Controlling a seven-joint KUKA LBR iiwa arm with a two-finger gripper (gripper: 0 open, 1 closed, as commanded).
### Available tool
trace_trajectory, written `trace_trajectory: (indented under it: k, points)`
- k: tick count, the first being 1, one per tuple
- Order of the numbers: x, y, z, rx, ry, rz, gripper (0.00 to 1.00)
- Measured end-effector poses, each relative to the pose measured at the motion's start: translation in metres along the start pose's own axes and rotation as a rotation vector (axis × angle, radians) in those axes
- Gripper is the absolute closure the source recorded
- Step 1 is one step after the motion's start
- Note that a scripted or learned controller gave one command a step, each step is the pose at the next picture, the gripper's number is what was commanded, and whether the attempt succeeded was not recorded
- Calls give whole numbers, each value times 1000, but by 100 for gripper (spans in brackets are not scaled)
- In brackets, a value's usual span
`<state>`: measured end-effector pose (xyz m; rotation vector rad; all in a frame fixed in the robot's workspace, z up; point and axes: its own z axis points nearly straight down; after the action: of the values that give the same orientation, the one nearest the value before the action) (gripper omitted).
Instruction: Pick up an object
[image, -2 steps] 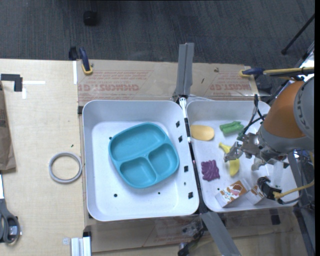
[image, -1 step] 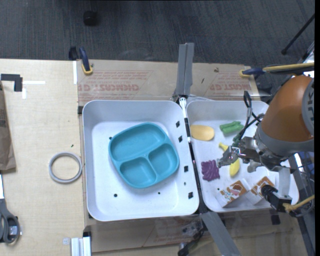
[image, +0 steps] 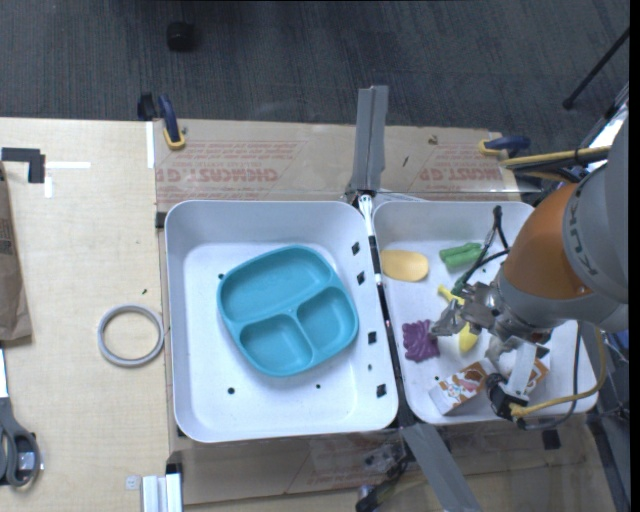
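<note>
My claw (image: 462, 322) hangs low in the right bin (image: 420, 222) — whether it's open or closed I can't tell — just beside a small yellow piece (image: 467, 340), purple toy (image: 419, 340) and printed packet (image: 462, 387). The blue divided plate (image: 287, 309) lies in the left bin (image: 200, 330).

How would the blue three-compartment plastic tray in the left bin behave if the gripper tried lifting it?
The blue three-compartment plastic tray looks rigid and moulded, so it would probably keep its shape. It is broad and shallow, so a pinch on one rim would likely tilt it. Its smooth surface may slip.
</note>
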<state>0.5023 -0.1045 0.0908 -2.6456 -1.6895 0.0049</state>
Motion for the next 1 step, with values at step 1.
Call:
trace_trajectory:
  k: [1]
  points:
    - [23,56,0,-1,-1,173,0]
